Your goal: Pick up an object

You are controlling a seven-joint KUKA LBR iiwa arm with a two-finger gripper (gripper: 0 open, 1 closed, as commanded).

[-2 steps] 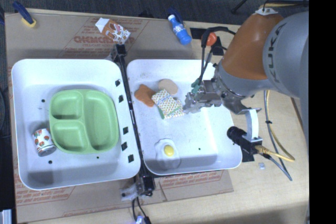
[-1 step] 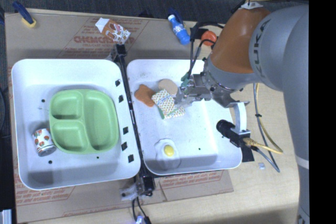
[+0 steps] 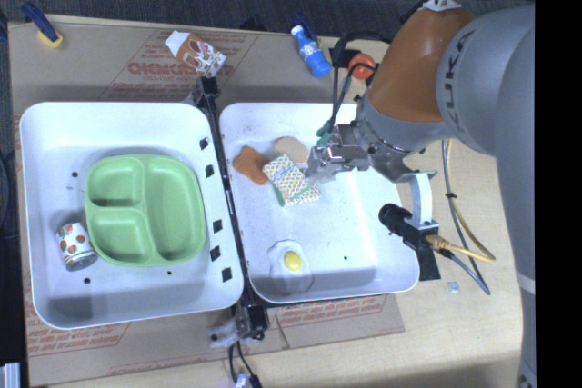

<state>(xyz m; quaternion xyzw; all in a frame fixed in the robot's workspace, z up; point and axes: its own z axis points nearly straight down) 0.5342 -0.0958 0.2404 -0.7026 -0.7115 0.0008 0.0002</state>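
cardboard is lying under both bins on the bench [image 3: 473, 323]. whether the gripper [image 3: 325, 154] is open, i cannot tell; it is hanging low in the right bin [image 3: 364, 273], just beside the patterned packet [image 3: 293, 182], probably its target.

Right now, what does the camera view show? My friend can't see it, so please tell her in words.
A grey and orange robot arm reaches in from the right, its hand over the right white bin, near a patterned packet, an orange toy food and a fried egg toy. The left bin has a green divided tray and a small can.
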